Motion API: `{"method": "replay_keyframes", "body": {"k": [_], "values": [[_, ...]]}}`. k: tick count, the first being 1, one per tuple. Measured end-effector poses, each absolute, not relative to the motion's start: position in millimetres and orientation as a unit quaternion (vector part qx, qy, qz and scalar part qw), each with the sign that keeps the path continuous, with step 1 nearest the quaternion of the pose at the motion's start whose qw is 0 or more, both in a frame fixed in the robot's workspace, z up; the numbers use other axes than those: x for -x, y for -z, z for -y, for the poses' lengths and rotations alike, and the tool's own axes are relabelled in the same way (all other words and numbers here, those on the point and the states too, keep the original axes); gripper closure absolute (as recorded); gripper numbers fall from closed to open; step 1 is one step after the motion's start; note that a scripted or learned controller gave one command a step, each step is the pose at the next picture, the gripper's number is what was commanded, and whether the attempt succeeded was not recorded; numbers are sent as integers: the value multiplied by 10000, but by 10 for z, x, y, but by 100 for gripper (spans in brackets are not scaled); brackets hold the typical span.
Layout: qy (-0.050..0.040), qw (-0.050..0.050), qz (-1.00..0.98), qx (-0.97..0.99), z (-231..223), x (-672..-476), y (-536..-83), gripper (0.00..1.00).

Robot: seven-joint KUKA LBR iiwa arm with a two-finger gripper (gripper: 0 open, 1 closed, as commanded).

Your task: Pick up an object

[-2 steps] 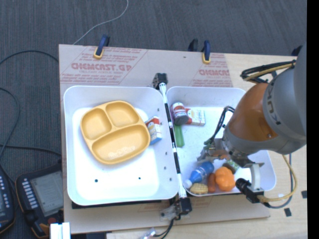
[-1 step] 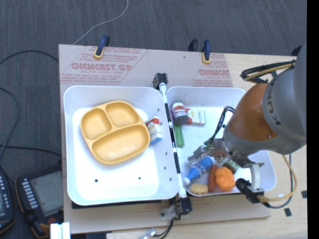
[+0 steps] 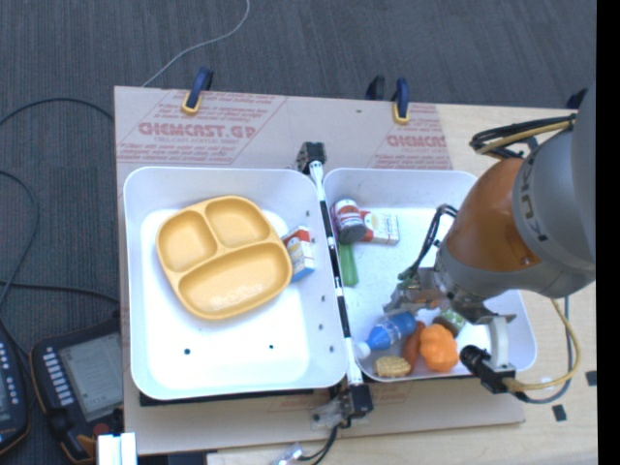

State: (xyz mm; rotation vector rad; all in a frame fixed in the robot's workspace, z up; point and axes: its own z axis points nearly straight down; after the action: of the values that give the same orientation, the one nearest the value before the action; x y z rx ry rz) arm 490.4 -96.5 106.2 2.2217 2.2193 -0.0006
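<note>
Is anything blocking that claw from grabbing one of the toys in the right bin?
Nothing visible does. The gripper hangs directly above the blue bottle and orange fruit in the right bin, with no object between.

Looks like a robotics lab setup, not anyone's kitchen. There's a big grey arm (image 3: 542, 211) with an orange band coming in from the right of the frame, over two white bins (image 3: 145, 356) sitting on a board (image 3: 194, 129) clamped down with blue-and-yellow clamps (image 3: 199, 85) along the top. Grey carpet (image 3: 77, 37) all around, loose cables at upper left, and a control pendant (image 3: 82, 381) at lower left.
</note>
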Motion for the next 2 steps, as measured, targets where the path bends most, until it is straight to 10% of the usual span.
{"method": "replay_keyframes", "body": {"k": [1,2], "values": [[17,-11,-7077,-7065,507,-5452,-1813,100],[25,-14,-7075,-7067,512,-5448,-1810,0]]}}
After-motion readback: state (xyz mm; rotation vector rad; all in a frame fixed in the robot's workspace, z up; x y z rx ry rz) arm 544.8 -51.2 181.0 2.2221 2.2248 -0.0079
